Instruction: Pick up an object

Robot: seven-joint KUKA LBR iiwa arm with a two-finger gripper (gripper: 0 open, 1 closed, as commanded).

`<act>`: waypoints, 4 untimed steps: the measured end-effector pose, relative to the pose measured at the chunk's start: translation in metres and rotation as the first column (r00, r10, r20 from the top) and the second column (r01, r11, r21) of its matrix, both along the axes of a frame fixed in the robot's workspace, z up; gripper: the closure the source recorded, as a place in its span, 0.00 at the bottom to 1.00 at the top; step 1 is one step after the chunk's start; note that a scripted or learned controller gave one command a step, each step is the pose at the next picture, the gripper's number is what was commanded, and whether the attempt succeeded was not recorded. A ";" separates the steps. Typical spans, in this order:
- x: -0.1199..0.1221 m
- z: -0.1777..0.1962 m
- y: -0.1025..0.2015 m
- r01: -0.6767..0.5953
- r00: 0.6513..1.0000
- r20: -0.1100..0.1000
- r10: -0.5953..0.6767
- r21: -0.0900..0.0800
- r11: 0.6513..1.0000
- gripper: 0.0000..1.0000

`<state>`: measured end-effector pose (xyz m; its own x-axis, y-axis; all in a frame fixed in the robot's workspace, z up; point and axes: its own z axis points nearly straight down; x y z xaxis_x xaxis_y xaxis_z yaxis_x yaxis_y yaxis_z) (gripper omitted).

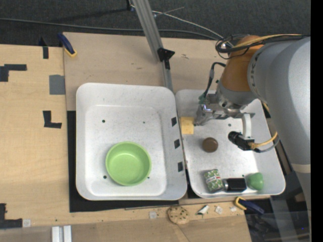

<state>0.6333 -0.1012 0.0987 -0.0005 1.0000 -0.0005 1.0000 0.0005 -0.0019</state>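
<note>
Looking down on the bench (35, 150), we take the right bin (270, 183) as our landmark. Inside it we see a brown ball (210, 144) near the middle. Along the bin's near edge lie three things in a row: a green patterned can (213, 180), a black block (235, 185) just beside it, and a green rounded piece (255, 180) touching the block's far end. A yellow sponge block (187, 126) sits at this bin's left wall, close to the seam with its neighbour.

Left of the right bin, and touching it, stands the left bin (91, 105). It holds one green bowl (128, 163), upright, toward its near side.

The arm (282, 79) comes in from the right of our landmark bin and bends down over its far half, the orange band (237, 74) showing above the wrist. The gripper (202, 116) hangs low over the bin's far-left part, just beside the yellow sponge block. We cannot tell whether it touches the block, nor how it is set. A metal pole (151, 29) slants across the bench beyond the bins.
</note>
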 end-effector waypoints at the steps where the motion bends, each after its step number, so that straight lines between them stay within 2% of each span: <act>1: -0.001 0.008 0.001 -0.001 1.000 -0.004 0.001 0.002 1.000 1.00; 3: 0.002 0.125 0.000 -0.001 1.000 0.004 0.001 0.001 1.000 1.00; 4: 0.002 0.157 0.000 -0.001 1.000 0.002 0.001 0.001 1.000 1.00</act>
<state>0.6352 -0.1010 0.2552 -0.0015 1.0000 0.0009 1.0000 0.0015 0.0001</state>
